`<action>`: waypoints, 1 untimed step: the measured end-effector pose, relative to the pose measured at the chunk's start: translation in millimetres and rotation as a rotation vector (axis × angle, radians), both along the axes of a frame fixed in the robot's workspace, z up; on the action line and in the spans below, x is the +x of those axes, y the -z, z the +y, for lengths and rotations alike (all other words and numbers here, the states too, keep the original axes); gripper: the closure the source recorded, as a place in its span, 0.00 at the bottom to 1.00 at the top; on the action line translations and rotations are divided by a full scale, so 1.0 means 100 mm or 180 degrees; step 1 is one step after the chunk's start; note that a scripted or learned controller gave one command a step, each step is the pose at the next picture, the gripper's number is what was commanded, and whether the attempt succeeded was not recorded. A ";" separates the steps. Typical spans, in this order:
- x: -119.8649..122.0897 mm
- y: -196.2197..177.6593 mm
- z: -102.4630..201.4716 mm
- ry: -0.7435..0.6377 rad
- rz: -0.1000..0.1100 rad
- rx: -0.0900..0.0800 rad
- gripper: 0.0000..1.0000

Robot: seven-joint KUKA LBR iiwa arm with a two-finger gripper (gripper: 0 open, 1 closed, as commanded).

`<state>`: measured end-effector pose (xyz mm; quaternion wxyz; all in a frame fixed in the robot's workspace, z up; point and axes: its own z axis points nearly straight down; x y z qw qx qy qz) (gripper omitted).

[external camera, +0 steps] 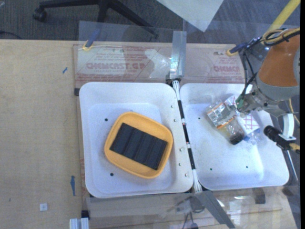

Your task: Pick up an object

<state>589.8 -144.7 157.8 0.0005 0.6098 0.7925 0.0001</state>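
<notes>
In the right bin (228,171), near its far right side, lies a crumpled clear packet with silvery and brown contents (219,114). Just in front of it is a dark brown lump in clear wrap (236,137), beside a white piece with a red pattern (249,123). My gripper (241,104) hangs from the grey arm with its orange band (279,68) and sits low over the packet's right edge, close to or touching it. The arm's body hides the tip.
The left bin (95,175) holds a yellow-orange tray with a black ribbed insert (138,144). A metal divider (185,137) joins the two bins. Cables and a black fitting (276,135) hang by the right bin's right rim. Bare bench lies to the left.
</notes>
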 end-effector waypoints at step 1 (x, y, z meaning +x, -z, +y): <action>0.19 0.69 0.15 -0.0239 -0.0026 -0.0005 0.00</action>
